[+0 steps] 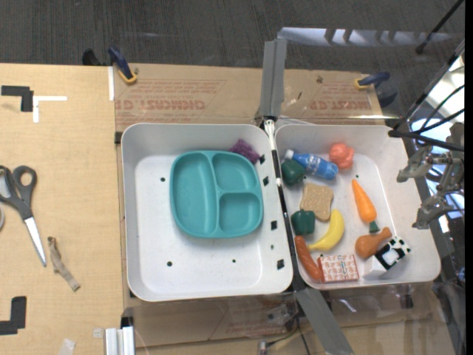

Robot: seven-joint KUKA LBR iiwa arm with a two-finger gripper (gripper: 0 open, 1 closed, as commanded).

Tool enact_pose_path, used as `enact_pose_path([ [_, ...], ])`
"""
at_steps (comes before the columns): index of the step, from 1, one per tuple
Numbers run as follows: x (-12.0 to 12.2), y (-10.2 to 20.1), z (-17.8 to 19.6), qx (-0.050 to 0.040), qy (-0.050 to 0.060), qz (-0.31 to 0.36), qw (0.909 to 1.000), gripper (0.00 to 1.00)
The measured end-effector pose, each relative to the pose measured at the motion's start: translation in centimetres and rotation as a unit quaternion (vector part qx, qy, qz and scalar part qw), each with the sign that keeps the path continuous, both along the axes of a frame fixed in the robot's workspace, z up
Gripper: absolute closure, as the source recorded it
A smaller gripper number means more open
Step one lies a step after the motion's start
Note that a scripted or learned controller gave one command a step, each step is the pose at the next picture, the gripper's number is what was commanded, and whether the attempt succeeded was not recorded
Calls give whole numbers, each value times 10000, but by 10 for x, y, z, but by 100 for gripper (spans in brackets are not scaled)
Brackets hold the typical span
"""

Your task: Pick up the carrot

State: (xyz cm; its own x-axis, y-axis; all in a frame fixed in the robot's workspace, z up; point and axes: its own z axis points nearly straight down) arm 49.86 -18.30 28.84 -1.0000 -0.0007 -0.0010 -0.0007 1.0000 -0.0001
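A small red-and-white carton (pixel 341 267) lies at the near edge of the right bin (pixel 414 272). Just outside that bin's right wall, the claw (pixel 423 196) is a blur of grey metal; whether it is released or clenched cannot be told. The carrot (pixel 362 200) lies in the right bin near that wall, touching nothing, with its green end toward the camera. A bread slice (pixel 317 200) and a banana (pixel 330 231) lie further left.

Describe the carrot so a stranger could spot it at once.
Look in the right bin, the one crowded with toy food. Along its right side lies the carrot, right of the bread slice and above the banana. It is the slim orange cone with a green tip.
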Motion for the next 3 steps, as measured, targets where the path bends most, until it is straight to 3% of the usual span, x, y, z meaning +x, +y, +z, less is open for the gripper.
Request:
enact_pose_path([
  [1, 25, 27, -142, 5, 3, 1246, 9922, 0],
  [2, 42, 21, -196, 6, 1, 583, 9983, 0],
  [3, 44, 23, -187, 1, -19, 612, 9981, 100],
])
